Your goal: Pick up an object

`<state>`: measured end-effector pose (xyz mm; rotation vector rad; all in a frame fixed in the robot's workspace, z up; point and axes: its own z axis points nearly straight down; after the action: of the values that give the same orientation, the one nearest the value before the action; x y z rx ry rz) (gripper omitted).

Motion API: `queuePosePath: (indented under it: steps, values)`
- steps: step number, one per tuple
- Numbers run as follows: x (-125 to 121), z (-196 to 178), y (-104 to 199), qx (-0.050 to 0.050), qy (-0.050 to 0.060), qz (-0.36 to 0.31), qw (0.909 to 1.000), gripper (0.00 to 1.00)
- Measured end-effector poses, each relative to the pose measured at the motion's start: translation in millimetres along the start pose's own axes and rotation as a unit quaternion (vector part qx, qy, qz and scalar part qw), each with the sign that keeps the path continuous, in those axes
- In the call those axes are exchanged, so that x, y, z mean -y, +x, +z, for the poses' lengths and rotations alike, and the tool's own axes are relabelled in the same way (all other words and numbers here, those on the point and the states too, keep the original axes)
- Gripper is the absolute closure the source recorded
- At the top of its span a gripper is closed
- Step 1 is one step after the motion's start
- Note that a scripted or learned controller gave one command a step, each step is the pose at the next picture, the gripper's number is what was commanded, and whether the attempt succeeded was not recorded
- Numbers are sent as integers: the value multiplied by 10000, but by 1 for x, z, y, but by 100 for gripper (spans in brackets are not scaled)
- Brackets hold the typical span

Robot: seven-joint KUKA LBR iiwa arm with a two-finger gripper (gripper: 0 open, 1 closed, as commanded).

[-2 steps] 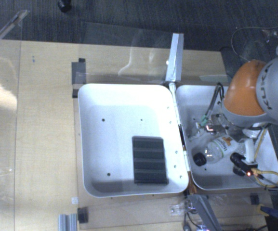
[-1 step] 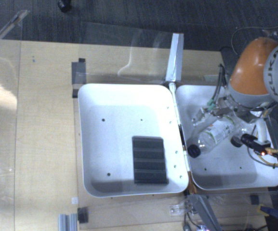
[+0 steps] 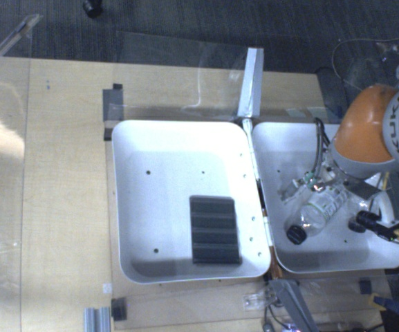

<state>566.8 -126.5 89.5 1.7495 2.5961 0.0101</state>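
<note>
Two bins; gripper [image 3: 314,183] over clear bottle [image 3: 317,213] in right bin [image 3: 337,258], frame right. Jaw state unreadable. Risk: slick round bottle rolls away, grasp fails.

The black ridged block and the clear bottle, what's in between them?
Camera view: between the black ridged block and clear bottle stand the two bins' touching walls, plus bare white floor.

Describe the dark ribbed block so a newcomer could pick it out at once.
Start at the two white bins side by side and take the left bin, away from the arm. The dark ribbed block lies flat near its front edge. It is black and rectangular, unlike the clear bottle in the right bin.
</note>
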Motion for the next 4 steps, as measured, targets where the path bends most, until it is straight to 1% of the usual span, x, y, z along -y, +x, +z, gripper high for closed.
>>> queuePosePath:
  steps: [1,2,3,4]
  values:
    - [-49,1,7,-4,-6,-121,9999,0]
    - [-8,-11,-41,-8,22,130,9999,0]
    - [3,0,19,-6,-1,-30,10000,0]
    - [-48,1,2,-3,6,755,9971,0]
